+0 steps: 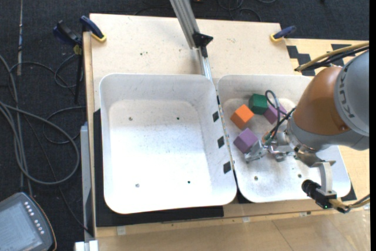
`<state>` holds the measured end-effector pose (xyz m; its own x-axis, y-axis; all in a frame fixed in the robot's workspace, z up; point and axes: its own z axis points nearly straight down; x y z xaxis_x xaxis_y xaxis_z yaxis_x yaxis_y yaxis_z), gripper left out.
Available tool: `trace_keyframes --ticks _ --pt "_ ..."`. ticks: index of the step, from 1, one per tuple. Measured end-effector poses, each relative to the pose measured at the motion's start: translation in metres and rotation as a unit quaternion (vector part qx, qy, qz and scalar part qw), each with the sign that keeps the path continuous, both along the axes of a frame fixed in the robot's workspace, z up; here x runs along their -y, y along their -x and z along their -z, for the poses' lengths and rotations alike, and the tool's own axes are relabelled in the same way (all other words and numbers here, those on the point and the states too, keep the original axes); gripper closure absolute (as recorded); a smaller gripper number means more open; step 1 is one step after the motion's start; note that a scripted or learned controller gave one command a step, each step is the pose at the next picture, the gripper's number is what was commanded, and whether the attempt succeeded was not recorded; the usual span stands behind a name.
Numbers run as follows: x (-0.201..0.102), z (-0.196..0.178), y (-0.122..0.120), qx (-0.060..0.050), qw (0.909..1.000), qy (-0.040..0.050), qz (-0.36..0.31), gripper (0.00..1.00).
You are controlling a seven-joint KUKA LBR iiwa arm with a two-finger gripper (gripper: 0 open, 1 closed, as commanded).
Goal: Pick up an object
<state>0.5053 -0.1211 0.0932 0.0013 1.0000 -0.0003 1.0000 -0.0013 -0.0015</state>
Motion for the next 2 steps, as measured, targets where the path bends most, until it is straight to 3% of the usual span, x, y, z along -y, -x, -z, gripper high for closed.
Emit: trace_keyframes --ticks 1,2 --pt "0.000 -0.012 -0.001 0.002 1.0000 0.0000 0.000 1.00" --pt "-0.003 -0.074 -0.008 0.004 1.0000 0.0007 -0.002 1.00"
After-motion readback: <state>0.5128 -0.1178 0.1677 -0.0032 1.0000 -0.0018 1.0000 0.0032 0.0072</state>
